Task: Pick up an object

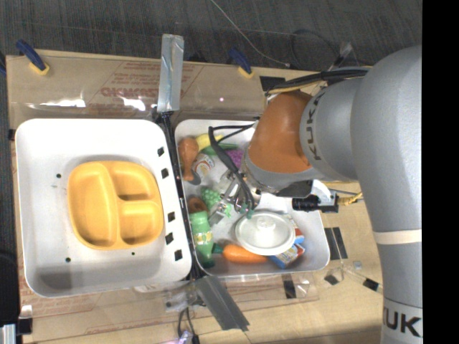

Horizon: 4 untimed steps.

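1. Dark grey carpet runs along twelve o'clock.
2. A thin white cable trails over it.
3. The brown surface bears blue clamps and grey tape.

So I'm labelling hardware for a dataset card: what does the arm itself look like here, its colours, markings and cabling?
The arm is a thick, rounded grey tube with a glossy orange band just above the wrist. KUKA lettering in dark print runs along the grey shell beside the band and again near the bottom of the view. Black cables loop off the wrist end, and a pale seam rings the lower link. The gripper looks metallic and dark.
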Motion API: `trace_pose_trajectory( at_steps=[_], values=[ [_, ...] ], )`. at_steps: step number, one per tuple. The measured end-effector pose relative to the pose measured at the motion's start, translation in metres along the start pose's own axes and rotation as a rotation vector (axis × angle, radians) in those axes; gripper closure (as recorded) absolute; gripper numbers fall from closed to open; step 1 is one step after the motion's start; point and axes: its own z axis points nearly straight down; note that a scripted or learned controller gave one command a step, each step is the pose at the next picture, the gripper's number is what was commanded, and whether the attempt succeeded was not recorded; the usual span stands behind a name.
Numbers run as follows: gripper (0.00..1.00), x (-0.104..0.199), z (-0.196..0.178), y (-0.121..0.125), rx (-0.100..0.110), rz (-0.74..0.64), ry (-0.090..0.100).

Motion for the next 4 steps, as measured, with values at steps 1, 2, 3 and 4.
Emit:
trace_pose_trajectory(
  at_steps=[1,2,3,4],
  values=[
    [1.0,0.0,-0.01,0.002,-0.001,-0.008,0.0],
    [1.0,-0.022,-0.164,0.036,-0.009,0.054,-0.015],
    [1.0,-0.077,-0.187,0.041,-0.005,0.101,-0.008],
    [1.0,-0.073,-0.177,0.064,-0.003,0.133,-0.004]
  ],
)
